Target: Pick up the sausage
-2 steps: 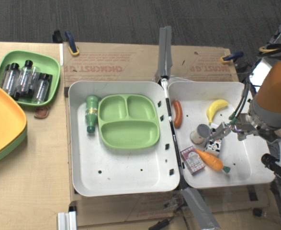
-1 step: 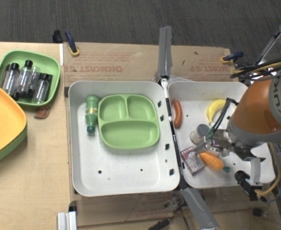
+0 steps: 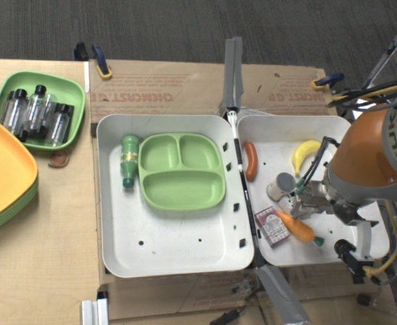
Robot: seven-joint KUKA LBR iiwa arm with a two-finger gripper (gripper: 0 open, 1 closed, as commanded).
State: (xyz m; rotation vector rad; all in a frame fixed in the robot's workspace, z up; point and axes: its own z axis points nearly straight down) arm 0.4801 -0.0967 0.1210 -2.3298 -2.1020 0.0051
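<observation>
The sausage (image 3: 250,161), reddish-brown and elongated, lies at the left side of the right bin (image 3: 360,252), close to the divider. My gripper (image 3: 299,204) hangs low in the middle of that bin, to the right of and below the sausage, well apart from it. It sits right above a carrot (image 3: 298,227) and beside a grey round object (image 3: 282,183).
A banana (image 3: 305,154) lies at the back of the right bin and a pink card box (image 3: 272,226) at its front left. The left bin (image 3: 117,249) holds a green divided plate (image 3: 182,170) and a green bottle (image 3: 129,160). Yellow plates (image 3: 2,181) and a green tray of bottles (image 3: 37,111) sit on the bench.
</observation>
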